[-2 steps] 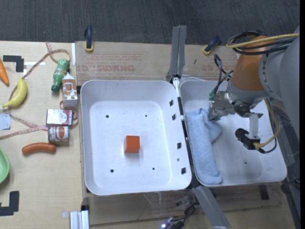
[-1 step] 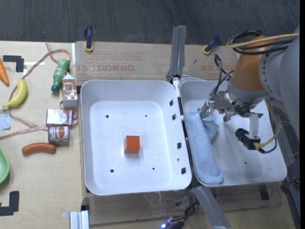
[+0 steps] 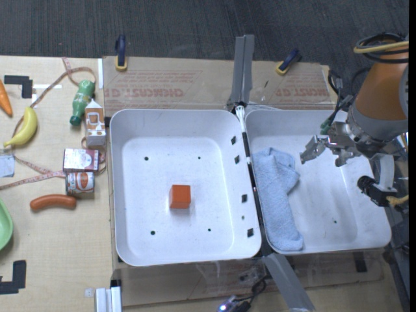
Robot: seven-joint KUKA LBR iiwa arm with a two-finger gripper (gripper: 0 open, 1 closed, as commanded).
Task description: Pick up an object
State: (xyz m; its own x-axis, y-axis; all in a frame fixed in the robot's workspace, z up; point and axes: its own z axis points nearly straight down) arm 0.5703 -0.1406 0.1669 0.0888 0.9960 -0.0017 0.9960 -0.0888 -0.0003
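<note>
An orange cube (image 3: 180, 196) sits near the middle of the left bin (image 3: 130, 174). A light blue cloth (image 3: 277, 197) lies crumpled along the left side of the right bin (image 3: 364, 236). My gripper (image 3: 325, 151) hangs over the right bin's upper right part, to the right of the cloth's top end and apart from it. Its fingers are spread open with nothing between them. The orange-banded arm reaches in from the right edge.
Left of the bins lie toy foods on the wooden bench: a banana (image 3: 23, 127), a green bottle (image 3: 81, 100), a small carton (image 3: 95, 125), a can (image 3: 80, 182), a sausage (image 3: 53, 203). A grey divider post (image 3: 242, 70) stands between the bins.
</note>
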